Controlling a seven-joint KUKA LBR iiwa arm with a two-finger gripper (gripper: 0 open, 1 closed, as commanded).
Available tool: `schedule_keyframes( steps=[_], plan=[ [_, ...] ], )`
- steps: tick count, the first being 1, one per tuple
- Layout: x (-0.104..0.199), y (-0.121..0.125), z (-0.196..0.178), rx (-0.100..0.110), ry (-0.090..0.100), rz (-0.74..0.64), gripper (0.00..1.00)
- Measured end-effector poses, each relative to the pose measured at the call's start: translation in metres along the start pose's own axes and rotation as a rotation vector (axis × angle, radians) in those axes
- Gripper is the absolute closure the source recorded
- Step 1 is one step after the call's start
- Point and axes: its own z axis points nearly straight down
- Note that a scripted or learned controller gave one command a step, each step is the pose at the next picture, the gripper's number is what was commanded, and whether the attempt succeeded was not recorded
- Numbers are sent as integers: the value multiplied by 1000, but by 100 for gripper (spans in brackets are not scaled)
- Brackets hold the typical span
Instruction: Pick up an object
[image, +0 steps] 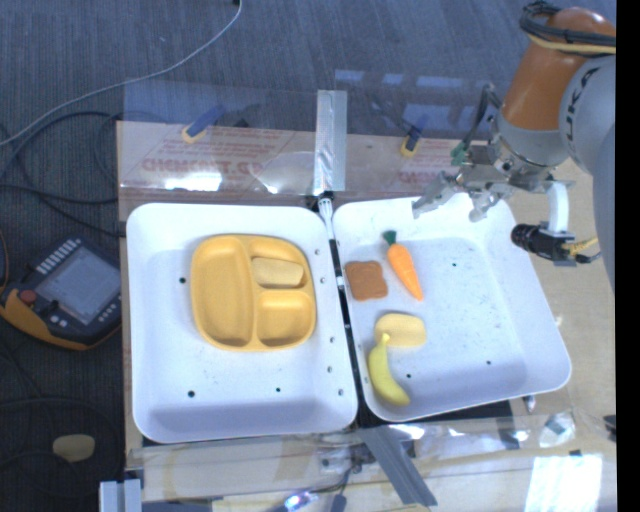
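Grey fingers on the gripper (458, 200) were spread apart with nothing between them, hovering over the top rim of the right bin (540, 320), up near its far edge. So no pick had happened at that point.

Closest candidate to it was the toy carrot (404, 270), lying flat and slanted, green stub toward the far wall. Looked like light hard plastic to me, stiff, probably a bit slick, and tapered, so I'd have pinched it across the thicker upper half instead of the skinny tip where it could squirt out.

Just beside it toward the divider sat a brown toast-like piece (366, 280), flat and low, hard to get fingers under. Below that, a pale yellow chunk (401, 329) was touching or nearly touching the banana (386, 372), which curved down toward the near wall. Banana would've been fine across its middle, but that crowding made a clean grab riskier.

Over in the left bin (150, 330) was a yellow divided tray (252, 293) with a small tan block (276, 271) in its upper right compartment. Well apart from the arm, and the tray seemed too wide to pinch anyway.
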Motion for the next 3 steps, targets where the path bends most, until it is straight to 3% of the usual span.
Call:
schedule_keyframes(
  steps=[1,2,3],
  plan=[
    [18,-19,118,-25,-5,43,0],
    [18,-20,110,-23,-5,44,100],
    [118,-27,1,-1,-1,157,100]
  ],
)
